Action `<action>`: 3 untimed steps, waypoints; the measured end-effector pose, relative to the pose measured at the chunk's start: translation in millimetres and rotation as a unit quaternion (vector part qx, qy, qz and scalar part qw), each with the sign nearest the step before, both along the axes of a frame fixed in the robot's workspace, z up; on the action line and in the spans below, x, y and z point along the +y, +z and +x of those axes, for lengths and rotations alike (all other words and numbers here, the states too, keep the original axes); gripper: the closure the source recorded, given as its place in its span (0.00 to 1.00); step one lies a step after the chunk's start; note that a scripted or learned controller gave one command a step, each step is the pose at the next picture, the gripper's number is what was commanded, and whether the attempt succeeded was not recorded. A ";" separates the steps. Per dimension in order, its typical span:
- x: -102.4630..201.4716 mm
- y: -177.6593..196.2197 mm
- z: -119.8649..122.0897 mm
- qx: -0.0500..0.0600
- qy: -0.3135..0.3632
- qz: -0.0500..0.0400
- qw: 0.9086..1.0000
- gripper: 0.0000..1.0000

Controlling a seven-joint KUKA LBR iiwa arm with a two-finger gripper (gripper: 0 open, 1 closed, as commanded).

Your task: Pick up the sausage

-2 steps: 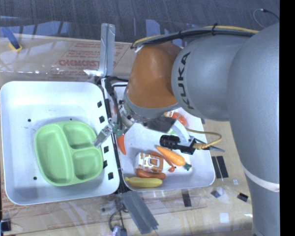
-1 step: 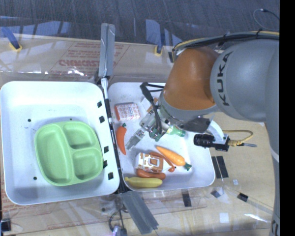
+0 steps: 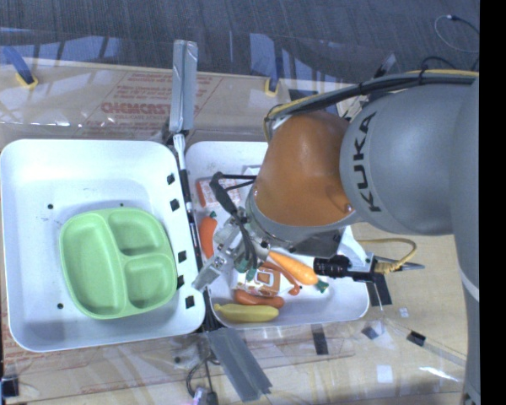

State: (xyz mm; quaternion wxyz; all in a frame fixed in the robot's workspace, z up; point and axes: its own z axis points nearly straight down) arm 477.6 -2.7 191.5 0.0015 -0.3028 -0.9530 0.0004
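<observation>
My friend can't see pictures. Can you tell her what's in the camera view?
A big grey and orange robot arm reaches down into the right white bin, its hand low among toy food: a banana, a carrot and a red sausage. The left white bin holds a green divided plate.

**Arm Covers Much of the Right Bin**

We see the arm (image 3: 379,167) hiding most of the right bin (image 3: 236,154), and its bulk runs off the right edge. The gripper (image 3: 228,256) is too cluttered for us to read. The sausage (image 3: 257,298) shows only partly beneath a carrot (image 3: 291,268).
</observation>
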 end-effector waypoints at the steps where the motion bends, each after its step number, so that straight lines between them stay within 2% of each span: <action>1: 26.1 -0.1 61.8 -0.001 -0.058 0.000 0.998 0.00; 2: -79.2 0.7 61.5 -0.002 -0.065 -0.001 0.998 0.00; 3: 67.8 9.5 16.9 0.000 -0.027 0.000 1.000 0.00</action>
